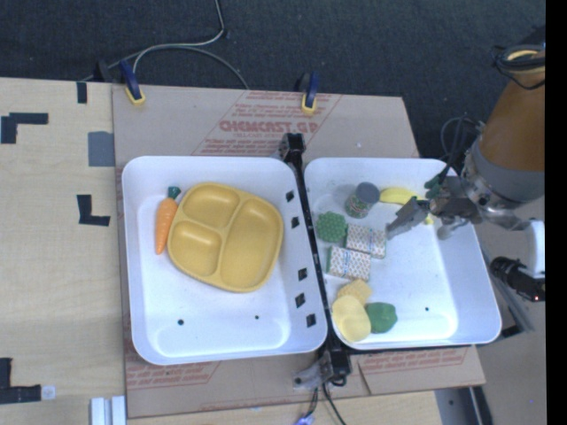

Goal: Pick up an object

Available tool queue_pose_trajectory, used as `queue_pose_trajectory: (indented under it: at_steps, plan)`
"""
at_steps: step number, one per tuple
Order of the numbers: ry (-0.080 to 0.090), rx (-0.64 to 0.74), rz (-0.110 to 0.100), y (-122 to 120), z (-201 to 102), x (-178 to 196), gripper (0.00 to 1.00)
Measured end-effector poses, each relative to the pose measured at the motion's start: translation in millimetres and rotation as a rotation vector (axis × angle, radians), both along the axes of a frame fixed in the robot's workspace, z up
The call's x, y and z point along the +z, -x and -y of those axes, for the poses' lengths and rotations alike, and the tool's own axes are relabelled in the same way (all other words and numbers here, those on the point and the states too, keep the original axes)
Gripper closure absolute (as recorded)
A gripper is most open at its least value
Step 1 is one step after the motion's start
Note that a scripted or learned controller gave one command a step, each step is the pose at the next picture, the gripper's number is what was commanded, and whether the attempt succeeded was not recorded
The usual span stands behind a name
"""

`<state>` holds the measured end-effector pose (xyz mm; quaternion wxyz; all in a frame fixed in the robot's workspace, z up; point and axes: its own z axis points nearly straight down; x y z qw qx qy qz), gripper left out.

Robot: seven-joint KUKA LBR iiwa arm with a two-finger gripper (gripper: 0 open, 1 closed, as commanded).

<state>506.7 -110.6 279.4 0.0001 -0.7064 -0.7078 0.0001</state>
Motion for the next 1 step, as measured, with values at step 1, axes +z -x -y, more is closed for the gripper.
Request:
queue_pose_trajectory:
  at_steps: [1]
  plan:
    - [-0.001,0.000,-0.006,-47.4,-7.9,-136.8,0.00]
